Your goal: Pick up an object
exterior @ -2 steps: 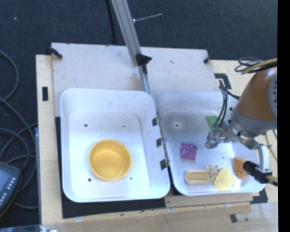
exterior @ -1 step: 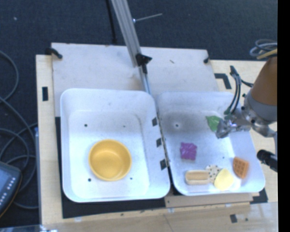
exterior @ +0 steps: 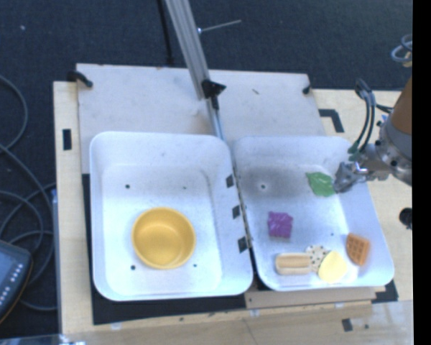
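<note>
The right bin (exterior: 294,153) holds a green piece (exterior: 320,183), a purple block (exterior: 279,224), a tan bread-like roll (exterior: 293,264), a pale yellow round piece (exterior: 333,267), a small spotted piece (exterior: 315,254) and an orange waffle-like piece (exterior: 358,249). My gripper (exterior: 344,177) hangs at the bin's right side, right beside the green piece and touching or nearly touching its right edge. I see nothing held between its fingers.
The left bin (exterior: 129,157) holds a yellow bowl (exterior: 163,237). A slanted metal pole (exterior: 190,42) rises behind the bins, and clips (exterior: 238,210) sit on the wall between them. Cables lie on the dark floor to the left.
</note>
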